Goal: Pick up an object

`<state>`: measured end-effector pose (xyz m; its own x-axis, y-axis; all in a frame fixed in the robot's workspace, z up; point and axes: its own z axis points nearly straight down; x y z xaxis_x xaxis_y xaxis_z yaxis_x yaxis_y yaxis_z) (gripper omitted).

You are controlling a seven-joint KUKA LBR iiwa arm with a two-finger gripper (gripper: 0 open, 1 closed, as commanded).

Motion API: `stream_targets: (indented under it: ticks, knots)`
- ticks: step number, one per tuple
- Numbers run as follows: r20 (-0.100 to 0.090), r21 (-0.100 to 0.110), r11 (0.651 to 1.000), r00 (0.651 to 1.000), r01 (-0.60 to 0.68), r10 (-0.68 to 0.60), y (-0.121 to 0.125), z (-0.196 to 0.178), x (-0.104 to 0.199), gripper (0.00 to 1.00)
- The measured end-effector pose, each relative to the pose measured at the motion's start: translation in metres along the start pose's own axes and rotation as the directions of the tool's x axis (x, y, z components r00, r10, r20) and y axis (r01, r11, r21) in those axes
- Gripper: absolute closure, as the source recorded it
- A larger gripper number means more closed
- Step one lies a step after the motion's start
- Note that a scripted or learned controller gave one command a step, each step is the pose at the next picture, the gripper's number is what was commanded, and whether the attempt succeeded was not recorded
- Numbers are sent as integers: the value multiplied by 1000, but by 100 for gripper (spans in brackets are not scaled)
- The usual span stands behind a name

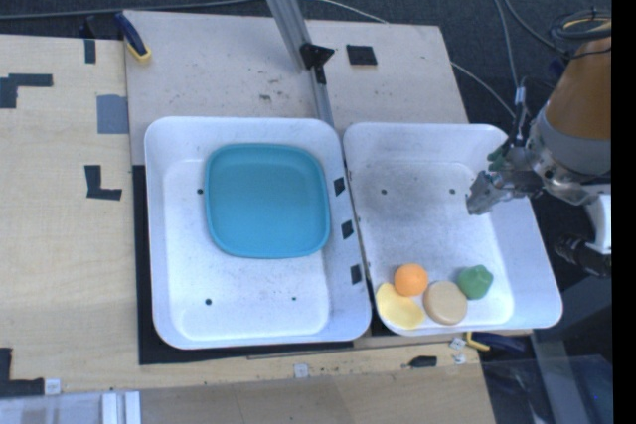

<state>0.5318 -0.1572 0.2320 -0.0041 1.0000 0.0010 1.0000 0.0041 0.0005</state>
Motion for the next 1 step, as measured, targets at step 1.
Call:
stream_targets:
  ticks: [1]
  knots:
    - [0, 2, 1000, 1000, 0, 0, 4, 10, 47, 100]
